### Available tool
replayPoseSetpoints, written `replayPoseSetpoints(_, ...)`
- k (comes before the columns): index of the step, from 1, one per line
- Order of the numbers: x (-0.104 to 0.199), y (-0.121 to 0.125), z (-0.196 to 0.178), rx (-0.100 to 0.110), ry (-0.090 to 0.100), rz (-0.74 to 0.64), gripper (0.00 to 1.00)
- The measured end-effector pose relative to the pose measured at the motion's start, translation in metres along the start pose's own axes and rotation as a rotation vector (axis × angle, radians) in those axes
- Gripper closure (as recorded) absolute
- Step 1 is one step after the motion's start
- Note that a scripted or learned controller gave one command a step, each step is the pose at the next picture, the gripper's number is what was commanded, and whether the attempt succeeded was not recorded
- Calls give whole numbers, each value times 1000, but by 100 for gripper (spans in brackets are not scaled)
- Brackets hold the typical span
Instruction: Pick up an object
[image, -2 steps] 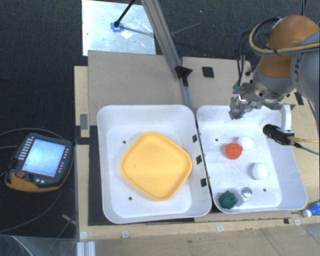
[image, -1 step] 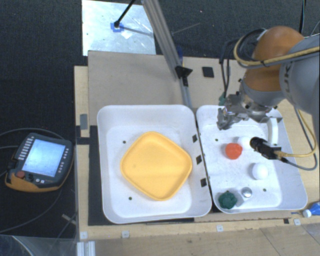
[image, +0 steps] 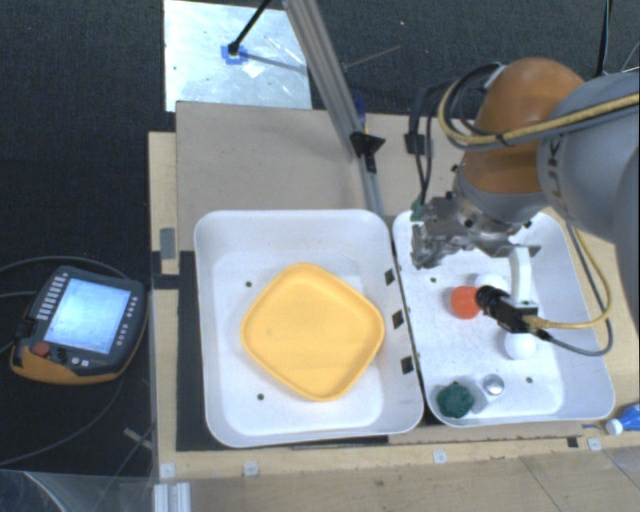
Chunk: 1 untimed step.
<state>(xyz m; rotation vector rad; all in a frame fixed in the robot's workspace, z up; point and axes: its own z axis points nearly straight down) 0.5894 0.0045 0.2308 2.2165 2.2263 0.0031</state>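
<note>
My gripper (image: 428, 250) hangs over the far left corner of the right bin (image: 590, 395), pointing down, with nothing visible in it. An orange-red ball (image: 463, 302) lies just to the right of it and nearer the front, apart from the gripper. A white ball (image: 520, 347) rests further toward the front right. A dark green lumpy object (image: 457, 399) sits at the front left of this bin, with a small silver piece (image: 492, 383) beside it.
The left bin (image: 215, 400) holds a large yellow square plate (image: 312, 330). A grey pole (image: 335, 85) slants across the back of the bench. A teach pendant (image: 80, 322) lies on the floor at the left.
</note>
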Motion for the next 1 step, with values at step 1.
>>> replayPoseSetpoints(1, 49, -25, -10, 0, 0, -1, 100)
